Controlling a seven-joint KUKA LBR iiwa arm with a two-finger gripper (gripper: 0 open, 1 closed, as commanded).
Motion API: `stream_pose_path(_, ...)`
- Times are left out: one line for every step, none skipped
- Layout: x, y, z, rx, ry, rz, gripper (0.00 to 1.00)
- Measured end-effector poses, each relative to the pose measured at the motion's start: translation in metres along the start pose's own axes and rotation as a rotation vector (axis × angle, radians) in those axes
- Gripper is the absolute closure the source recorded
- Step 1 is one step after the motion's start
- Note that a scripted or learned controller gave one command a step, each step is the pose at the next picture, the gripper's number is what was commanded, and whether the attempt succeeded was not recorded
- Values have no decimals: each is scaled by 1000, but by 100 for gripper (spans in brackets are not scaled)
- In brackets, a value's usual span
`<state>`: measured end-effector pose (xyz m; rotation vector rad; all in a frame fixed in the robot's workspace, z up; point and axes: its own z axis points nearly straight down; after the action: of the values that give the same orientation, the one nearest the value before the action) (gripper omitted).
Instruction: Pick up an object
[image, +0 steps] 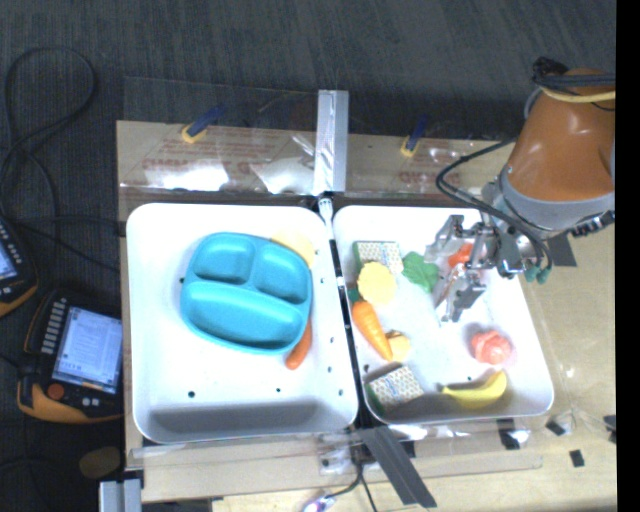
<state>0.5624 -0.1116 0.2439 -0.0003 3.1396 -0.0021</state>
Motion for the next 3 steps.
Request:
stream_pose_path(-66,-62,68,1,0,233,0)
stream_pose_path(-85,-77,149,1,-2,470,0)
stream_pose_path(-66,-107,155,-5,-7,859,0)
